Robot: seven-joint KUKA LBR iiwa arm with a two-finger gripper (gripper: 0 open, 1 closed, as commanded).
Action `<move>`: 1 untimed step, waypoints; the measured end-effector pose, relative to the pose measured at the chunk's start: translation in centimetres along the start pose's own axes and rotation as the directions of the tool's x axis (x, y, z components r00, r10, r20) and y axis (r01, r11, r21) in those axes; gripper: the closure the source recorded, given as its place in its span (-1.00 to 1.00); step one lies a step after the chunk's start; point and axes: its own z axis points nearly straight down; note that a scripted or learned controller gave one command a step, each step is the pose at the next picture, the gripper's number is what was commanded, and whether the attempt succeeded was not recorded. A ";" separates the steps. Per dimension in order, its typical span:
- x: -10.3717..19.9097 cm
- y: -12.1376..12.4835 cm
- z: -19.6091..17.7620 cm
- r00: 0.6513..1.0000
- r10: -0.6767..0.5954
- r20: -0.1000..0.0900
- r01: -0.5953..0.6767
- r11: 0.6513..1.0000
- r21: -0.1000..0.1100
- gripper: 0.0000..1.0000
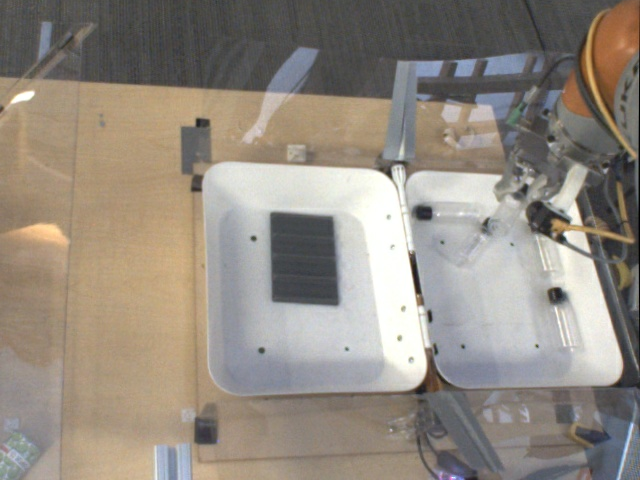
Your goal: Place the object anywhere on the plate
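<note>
Reaching in from the right, the arm has its gripper [497,218] low over the far part of the right bin [470,368], and this looks like the picking stage, with nothing carried across so far. Whether the pincer is wide, narrow or closed on anything I cannot tell; the tip is small and blurs against the white floor.

Three clear tubes with black caps lie in that bin: one [445,211] at the far left corner, a tilted one [476,243] right at the gripper's tip, and a third [560,313] along the right wall. The tilted tube seems the likely object.

Over in the left bin [230,358] a dark ribbed plate [304,258] lies flat near the middle, bare on top.

Next, I'd guess, the move calls for a sure hold on the tube, a lift over the wall between the bins, then a carry leftward to the plate.
</note>
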 end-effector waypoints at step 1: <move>2.8 -1.0 -4.0 0.768 0.640 0.001 -0.640 0.768 0.001 1.00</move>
